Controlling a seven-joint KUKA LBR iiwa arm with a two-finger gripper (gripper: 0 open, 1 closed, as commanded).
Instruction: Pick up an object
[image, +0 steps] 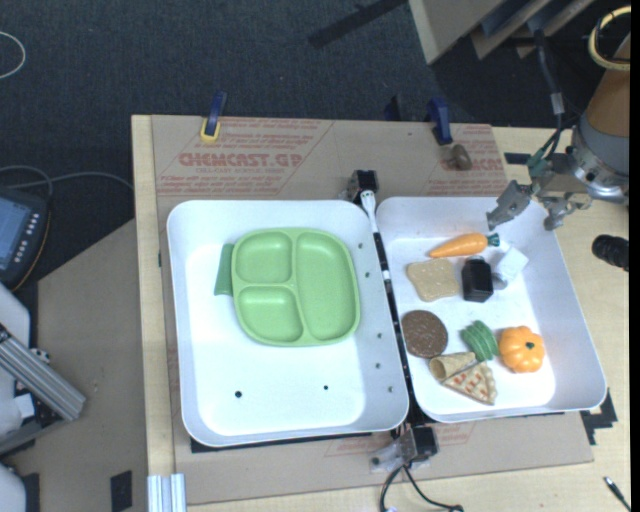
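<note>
The right bin (575, 300) holds several toy foods. An orange carrot (458, 245) lies near its far side, with a tan bread slice (434, 279) just in front of it. A black block (477, 279) sits beside a small white piece (511, 262). Nearer the front are a brown cookie (424, 332), a green vegetable (480, 340), an orange pumpkin (521, 349) and a pizza slice (470, 379). My gripper (524, 214) hangs over the bin's far right part, above and right of the carrot. It is open, with nothing between its fingers.
The left bin (200, 390) holds a green divided plate (296, 285). Clamps (211, 125) hold the cardboard sheet at the bench's far edge. A black connector (365, 184) sits between the bins at the far side.
</note>
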